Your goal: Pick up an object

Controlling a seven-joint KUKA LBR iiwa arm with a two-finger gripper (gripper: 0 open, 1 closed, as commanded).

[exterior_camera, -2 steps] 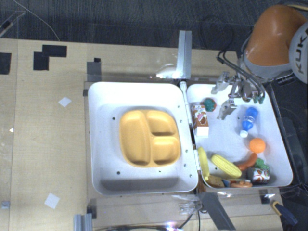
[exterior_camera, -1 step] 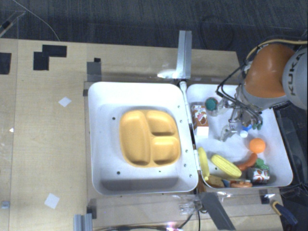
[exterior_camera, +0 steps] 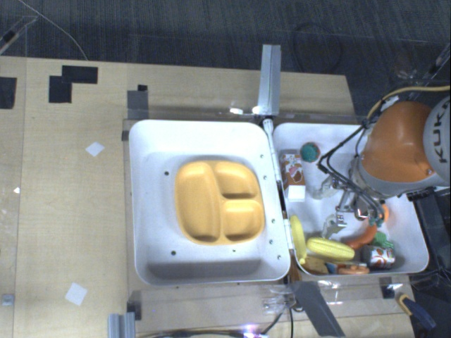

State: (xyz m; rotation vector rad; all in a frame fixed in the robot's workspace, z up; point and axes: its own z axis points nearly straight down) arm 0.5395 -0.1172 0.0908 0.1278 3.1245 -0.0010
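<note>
The right bin (exterior_camera: 420,253) holds several small items. My gripper (exterior_camera: 337,222) hangs low over its middle, under the orange wrist band (exterior_camera: 396,146). It sits just above a yellow oblong toy (exterior_camera: 329,248) and just left of an orange carrot-like piece (exterior_camera: 361,235). A yellow banana (exterior_camera: 298,236) lies along the bin's left wall. A teal ball (exterior_camera: 309,151), a brown packet (exterior_camera: 292,167) and a white block (exterior_camera: 296,193) lie toward the bin's back left. Nothing is seen held.
The left bin (exterior_camera: 141,210) carries a yellow compartment tray (exterior_camera: 218,201). A red can (exterior_camera: 380,258) and a green piece (exterior_camera: 384,241) crowd the right bin's front right corner. Cables (exterior_camera: 345,146) loop off the wrist. A metal post (exterior_camera: 270,76) stands behind the bins.
</note>
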